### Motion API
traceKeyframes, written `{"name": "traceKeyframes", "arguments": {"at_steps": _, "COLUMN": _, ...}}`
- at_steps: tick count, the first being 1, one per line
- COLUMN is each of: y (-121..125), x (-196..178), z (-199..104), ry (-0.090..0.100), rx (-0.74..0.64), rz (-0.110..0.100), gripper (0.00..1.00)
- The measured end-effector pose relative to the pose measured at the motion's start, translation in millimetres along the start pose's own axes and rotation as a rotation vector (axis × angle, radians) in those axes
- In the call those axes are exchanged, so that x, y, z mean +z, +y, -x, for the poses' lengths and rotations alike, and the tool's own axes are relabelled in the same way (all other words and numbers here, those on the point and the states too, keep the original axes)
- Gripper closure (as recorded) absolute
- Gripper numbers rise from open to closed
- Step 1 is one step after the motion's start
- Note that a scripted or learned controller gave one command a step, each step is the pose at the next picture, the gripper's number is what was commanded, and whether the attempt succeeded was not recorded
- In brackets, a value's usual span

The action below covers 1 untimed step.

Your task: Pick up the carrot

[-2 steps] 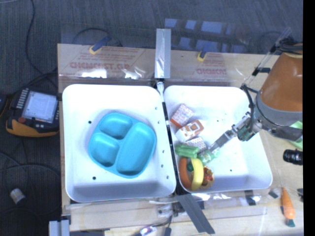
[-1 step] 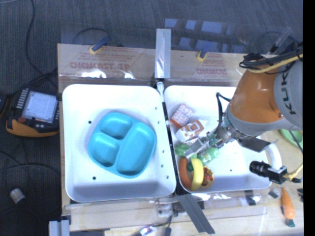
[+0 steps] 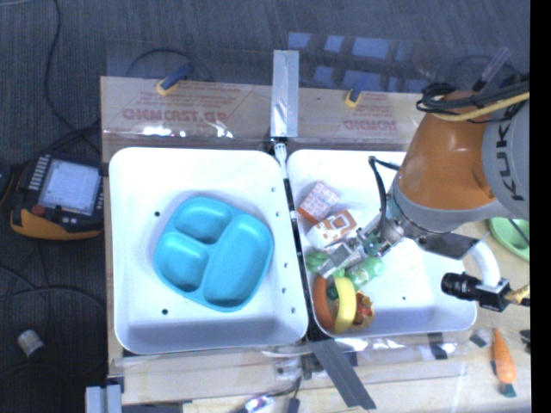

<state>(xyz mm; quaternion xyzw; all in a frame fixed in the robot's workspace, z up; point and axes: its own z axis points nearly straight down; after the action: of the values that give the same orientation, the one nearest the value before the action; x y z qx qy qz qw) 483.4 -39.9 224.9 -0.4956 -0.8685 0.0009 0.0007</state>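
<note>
Arm's down in the right bin [image 3: 430, 312], poking at the toy food pile.
Gripper [image 3: 349, 252] sits just above the banana [image 3: 343, 302]; honestly can't tell its state.

You have two white bins [image 3: 198, 338]. The left one holds a sky-blue sectioned plate [image 3: 215, 252]. In the right bin, at seven o'clock, sit a yellow banana [image 3: 343, 304] and an orange-red item [image 3: 324, 299]; a green piece [image 3: 366, 269] and orange-and-white patterned boxes [image 3: 327, 213] lie above. The arm's band [image 3: 443, 166] is orange.
</note>
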Motion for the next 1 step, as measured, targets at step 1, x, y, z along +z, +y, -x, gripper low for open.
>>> {"name": "traceKeyframes", "arguments": {"at_steps": 1, "y": 20.6, "x": -6.5, "z": -35.3, "ry": 0.002, "rx": 0.116, "rz": -0.001, "gripper": 0.0}}
